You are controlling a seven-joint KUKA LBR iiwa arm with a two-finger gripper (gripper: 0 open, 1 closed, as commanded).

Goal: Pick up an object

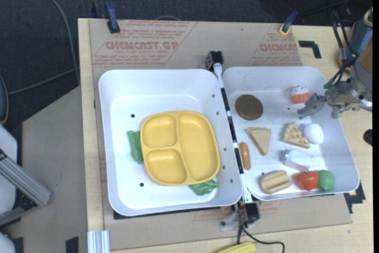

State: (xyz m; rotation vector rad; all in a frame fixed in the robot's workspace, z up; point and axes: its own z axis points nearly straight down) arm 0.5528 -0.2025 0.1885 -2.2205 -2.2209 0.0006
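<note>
Jaws (318, 105) above right bin (340, 145), egg (313, 133), pizza slice (294, 135) just below

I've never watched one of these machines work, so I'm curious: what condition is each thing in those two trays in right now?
Yellow plate: flat, right way up, compartments bare, in the left tray.
Green leaves: partly tucked under the plate.
Cookie: lying flat, right tray.
Pizza slice: lying flat, beside the egg.
Hot dog: lying by the divider.
Tool: over the right tray, holding nothing.

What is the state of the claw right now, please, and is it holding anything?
Claw: over the right bin, above the white egg; nothing seen held, and open or closed cannot be told.
</note>
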